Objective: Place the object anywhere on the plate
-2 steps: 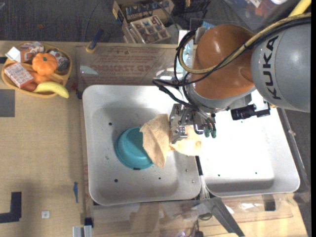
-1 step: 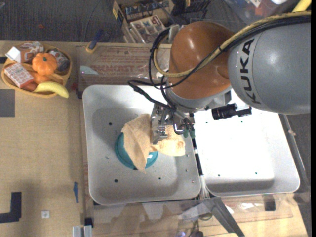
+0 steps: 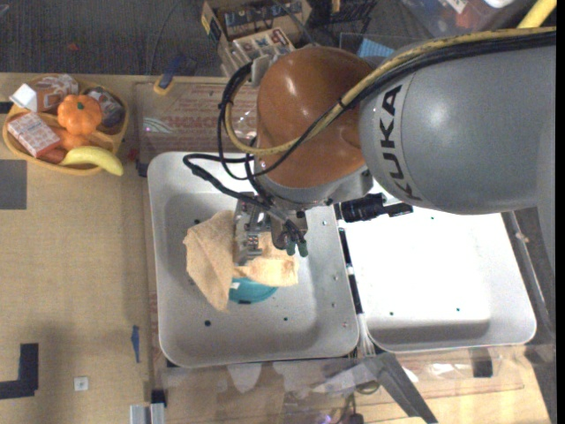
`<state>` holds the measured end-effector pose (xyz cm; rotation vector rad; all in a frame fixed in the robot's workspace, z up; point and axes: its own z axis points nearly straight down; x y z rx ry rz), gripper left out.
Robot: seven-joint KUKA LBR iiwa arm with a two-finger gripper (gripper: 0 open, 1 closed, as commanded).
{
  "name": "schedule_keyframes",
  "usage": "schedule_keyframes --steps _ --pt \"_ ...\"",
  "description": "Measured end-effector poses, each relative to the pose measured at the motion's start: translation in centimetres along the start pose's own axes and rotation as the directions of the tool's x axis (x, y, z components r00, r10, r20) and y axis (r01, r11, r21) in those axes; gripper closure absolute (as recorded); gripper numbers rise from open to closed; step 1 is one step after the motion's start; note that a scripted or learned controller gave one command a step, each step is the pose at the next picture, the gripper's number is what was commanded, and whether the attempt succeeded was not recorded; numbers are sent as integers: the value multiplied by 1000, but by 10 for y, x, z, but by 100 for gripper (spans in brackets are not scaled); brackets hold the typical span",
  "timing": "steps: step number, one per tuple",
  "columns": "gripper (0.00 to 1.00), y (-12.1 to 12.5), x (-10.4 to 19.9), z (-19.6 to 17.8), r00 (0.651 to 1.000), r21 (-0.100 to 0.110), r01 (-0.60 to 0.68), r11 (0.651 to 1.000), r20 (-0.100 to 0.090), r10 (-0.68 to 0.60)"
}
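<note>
The gripper (image 3: 265,237) hangs low in the left bin (image 3: 177,325) over the tan cloth (image 3: 207,254) draped across the teal plate (image 3: 254,291), its grip unreadable, and a closing pinch could snag cloth and drag the plate.

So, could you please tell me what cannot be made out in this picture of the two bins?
- Teal plate, camera view: mostly hidden under the tan cloth; its full outline is unreadable.
- Gripper, camera view: its tips are lost in clutter against the cloth, so whether anything is held is unclear.
- Left bin, camera view: its upper right part is covered by the arm.
</note>
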<state>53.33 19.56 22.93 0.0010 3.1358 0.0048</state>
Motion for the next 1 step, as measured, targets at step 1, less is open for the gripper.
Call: schedule_keyframes --steps 1 --pt "0 0 0 -1 1000 0 0 1000 1 0"
